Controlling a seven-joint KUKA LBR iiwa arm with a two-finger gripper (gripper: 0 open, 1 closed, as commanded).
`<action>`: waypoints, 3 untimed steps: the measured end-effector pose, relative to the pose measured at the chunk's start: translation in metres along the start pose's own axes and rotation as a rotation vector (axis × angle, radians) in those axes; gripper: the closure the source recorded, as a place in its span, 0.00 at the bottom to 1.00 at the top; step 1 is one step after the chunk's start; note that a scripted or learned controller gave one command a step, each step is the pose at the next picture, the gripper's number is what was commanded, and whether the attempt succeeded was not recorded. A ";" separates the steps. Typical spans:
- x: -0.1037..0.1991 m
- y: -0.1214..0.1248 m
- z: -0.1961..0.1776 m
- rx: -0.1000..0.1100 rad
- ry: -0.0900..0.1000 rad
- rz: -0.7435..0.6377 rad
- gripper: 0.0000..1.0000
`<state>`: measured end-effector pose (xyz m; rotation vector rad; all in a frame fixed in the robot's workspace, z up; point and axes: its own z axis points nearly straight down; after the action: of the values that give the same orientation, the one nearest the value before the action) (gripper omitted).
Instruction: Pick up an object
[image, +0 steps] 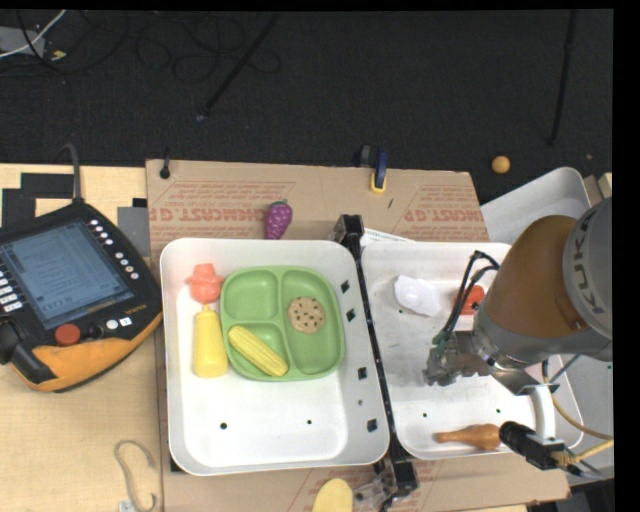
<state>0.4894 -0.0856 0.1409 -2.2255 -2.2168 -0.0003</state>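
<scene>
My gripper hangs low in the right bin, at its middle, below the grey and orange arm. A white crumpled object lies a short way up and left of it. A small red-orange piece shows beside the arm's cables. A brown drumstick-shaped toy lies near the bin's front edge. In the left bin a green divided plate carries a cookie and a corn cob. A yellow bottle and a pink-orange toy lie beside the plate.
A purple grape toy rests on the cardboard behind the left bin. A yellow object sits at the front edge below the bins. The teach pendant lies on the bench at left. A black divider separates the bins.
</scene>
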 end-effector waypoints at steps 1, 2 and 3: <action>0.008 0.007 -0.053 -0.003 0.000 -0.005 1.00; 0.007 0.008 -0.089 -0.002 0.000 -0.004 1.00; 0.056 -0.005 -0.091 0.004 0.002 -0.007 1.00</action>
<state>0.4842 -0.0294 0.2323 -2.2140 -2.2217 0.0016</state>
